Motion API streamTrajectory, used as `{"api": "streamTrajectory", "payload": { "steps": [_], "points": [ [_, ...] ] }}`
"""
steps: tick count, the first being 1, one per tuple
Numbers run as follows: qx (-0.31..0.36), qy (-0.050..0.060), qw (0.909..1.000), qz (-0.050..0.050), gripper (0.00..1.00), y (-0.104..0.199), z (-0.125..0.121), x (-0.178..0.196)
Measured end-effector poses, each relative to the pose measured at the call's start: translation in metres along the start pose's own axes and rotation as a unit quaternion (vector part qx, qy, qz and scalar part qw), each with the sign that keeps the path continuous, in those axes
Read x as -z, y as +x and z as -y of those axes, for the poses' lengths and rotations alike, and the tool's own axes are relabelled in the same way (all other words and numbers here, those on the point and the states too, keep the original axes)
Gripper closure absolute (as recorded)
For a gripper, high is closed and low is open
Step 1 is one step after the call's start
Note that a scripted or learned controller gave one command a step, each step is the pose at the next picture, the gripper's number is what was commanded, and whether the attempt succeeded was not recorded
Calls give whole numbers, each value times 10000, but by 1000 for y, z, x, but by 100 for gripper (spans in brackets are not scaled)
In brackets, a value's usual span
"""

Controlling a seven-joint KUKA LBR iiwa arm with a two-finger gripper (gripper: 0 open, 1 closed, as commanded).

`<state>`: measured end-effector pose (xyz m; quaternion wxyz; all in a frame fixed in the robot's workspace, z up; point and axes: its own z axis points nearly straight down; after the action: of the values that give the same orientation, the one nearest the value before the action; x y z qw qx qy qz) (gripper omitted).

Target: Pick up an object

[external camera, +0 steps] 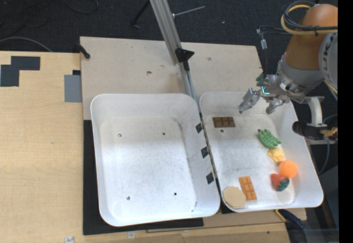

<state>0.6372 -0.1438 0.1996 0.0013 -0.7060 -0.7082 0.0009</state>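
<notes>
My gripper (260, 103) hangs over the far edge of the right bin (251, 133), its two fingers spread apart and nothing between them. Below it in that bin lie a brown chocolate bar (224, 122), a green leafy toy (268, 138), a yellow piece (277, 154), an orange ball (287, 169), a red strawberry (279, 182), an orange waffle (247, 188) and a tan round cookie (235, 197). The chocolate bar is nearest, down and to the left of the fingers.
The left bin (144, 156) sits beside the right one, with black clips along the shared rim. A slanted aluminium rail (166, 25) rises behind the bins. Cables and a black clamp lie to the right of the arm.
</notes>
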Motion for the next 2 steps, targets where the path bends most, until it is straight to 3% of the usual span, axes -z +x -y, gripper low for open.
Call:
{"api": "streamTrajectory", "payload": {
  "steps": [2],
  "points": [
    [-11,8,10000,0,0,3,0,-111]
  ]
}}
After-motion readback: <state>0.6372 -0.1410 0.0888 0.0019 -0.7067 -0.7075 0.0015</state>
